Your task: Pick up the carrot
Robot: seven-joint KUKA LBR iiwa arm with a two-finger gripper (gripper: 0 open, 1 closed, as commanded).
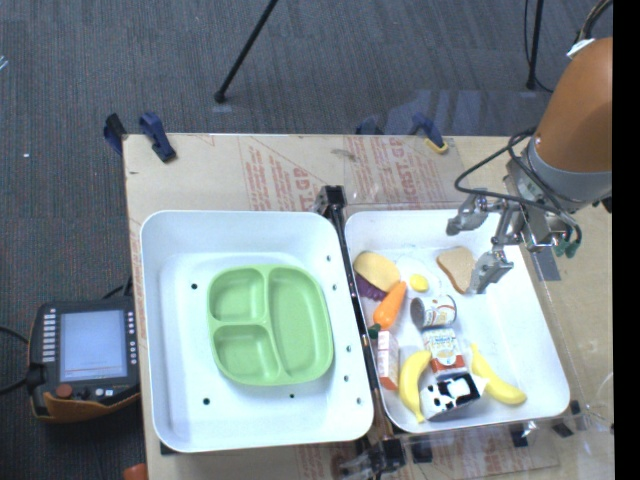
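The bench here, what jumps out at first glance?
The green tray sits alone in the left bin, bright against the white. The right bin holds a heap of toy food, with the carrot at its left side. The robot's hand hangs open above that bin's far right corner, beside a bread slice.

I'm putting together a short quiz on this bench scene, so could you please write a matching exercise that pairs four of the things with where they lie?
Things:
1. carrot
2. green divided plate
3. slice of bread
4. gripper

Places:
A. in the left bin
B. above the right bin's upper right part, close to the bread
C. along the right bin's left side, beside a purple item
D. upper middle of the right bin, lying flat

Pairs: 1-C, 2-A, 3-D, 4-B
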